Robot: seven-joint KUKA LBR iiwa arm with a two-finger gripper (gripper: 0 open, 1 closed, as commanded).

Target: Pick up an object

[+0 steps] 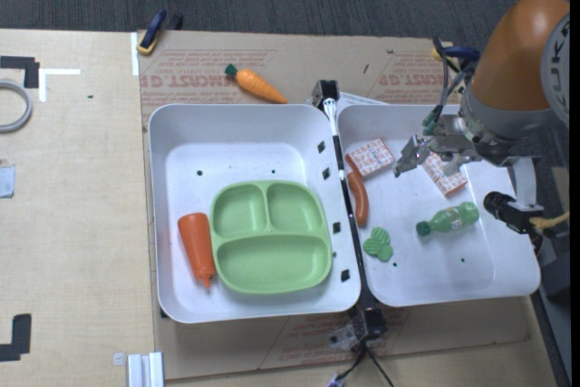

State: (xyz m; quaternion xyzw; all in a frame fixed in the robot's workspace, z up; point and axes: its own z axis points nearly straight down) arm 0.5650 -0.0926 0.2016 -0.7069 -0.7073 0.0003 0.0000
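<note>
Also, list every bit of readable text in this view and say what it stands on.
Red print on the brown cardboard sheet under the bins: upside down and too blurred to read.
Red-and-white patterned cards in the right white bin: print too small to read.
Dark letters on the orange arm band: cut off, unreadable.

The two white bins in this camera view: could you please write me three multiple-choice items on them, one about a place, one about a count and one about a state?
1. Where does the green divided plate sit?
A. in the left bin
B. in the right bin
C. on the cardboard

2. How many compartments does the plate have?
A. two
B. three
C. four

3. How does the green bottle rest?
A. upright
B. on its side
C. between the fingers

Answers:
1. A, since the left bin walls surround it.
2. B, two small ones above one wide one.
3. B, it lies flat on the right bin floor, apart from the gripper.
</note>
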